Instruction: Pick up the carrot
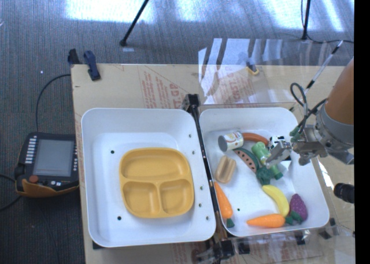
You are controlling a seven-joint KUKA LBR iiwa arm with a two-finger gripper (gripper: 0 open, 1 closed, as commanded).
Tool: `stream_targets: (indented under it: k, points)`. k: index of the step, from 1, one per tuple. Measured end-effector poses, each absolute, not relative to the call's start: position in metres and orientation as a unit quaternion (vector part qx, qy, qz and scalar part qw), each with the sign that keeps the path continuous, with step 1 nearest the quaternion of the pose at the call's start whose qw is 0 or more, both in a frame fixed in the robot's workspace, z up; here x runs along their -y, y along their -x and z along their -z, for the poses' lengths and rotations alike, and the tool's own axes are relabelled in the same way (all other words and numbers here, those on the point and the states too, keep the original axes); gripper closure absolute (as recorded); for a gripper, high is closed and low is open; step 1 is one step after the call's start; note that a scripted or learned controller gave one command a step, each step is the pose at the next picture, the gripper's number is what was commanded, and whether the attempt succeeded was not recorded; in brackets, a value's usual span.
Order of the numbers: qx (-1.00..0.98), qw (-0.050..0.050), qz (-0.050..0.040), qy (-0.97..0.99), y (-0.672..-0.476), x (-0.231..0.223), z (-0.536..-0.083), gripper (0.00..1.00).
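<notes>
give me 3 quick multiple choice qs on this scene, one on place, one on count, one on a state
1. Where does the yellow tray lie?
A. left bin
B. right bin
C. on the bench outside the bins

2. How many compartments does the tray have?
A. two
B. three
C. five

3. How does the can lie?
A. upright
B. on its side
C. inside the tray

Answers:
1. A, it sits in the left bin, apart from the toy food.
2. B, one long section above two smaller ones.
3. B, it lies tipped over in the right bin, near the gripper.
</notes>
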State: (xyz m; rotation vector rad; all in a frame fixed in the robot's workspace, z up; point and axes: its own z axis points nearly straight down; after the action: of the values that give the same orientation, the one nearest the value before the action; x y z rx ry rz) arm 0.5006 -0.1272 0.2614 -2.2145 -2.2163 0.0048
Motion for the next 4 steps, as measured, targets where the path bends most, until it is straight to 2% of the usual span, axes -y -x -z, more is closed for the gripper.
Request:
stream_targets:
  k: [1, 2, 3, 4]
  points:
    - [0.777, 0.005, -0.0017, 0.630, -0.475, 0.085, -0.250, 0.00]
    - [0.775, 0.008, -0.0026, 0.632, -0.475, 0.085, -0.259, 1.00]
    - [0.774, 0.008, -0.0027, 0.633, -0.475, 0.086, -0.259, 0.00]
    - [0.774, 0.011, -0.0040, 0.633, -0.475, 0.085, -0.267, 1.00]
